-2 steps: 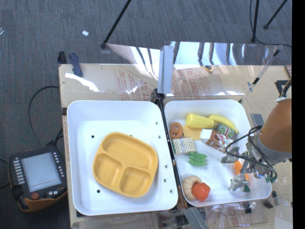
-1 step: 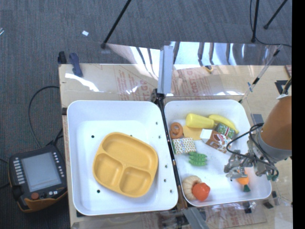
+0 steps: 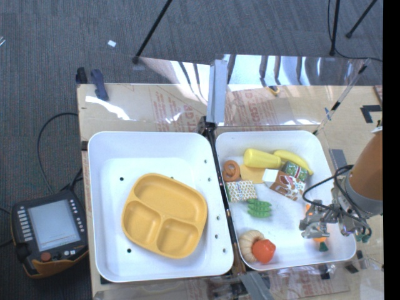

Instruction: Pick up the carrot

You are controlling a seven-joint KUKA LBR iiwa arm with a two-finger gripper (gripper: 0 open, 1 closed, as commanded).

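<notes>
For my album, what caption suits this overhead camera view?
Robot gripper lowered over a carrot in the right bin.

Robotics lab: grey carpet (image 3: 56, 24), tripod legs (image 3: 156, 20), teach pendant (image 3: 49, 230) on floor, cardboard-topped bench (image 3: 150, 108).

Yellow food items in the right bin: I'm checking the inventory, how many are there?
2. A corn cob lies near the right bin's far wall, and a banana lies just beside it, toward the arm. Others may be hidden under the gripper.
</notes>
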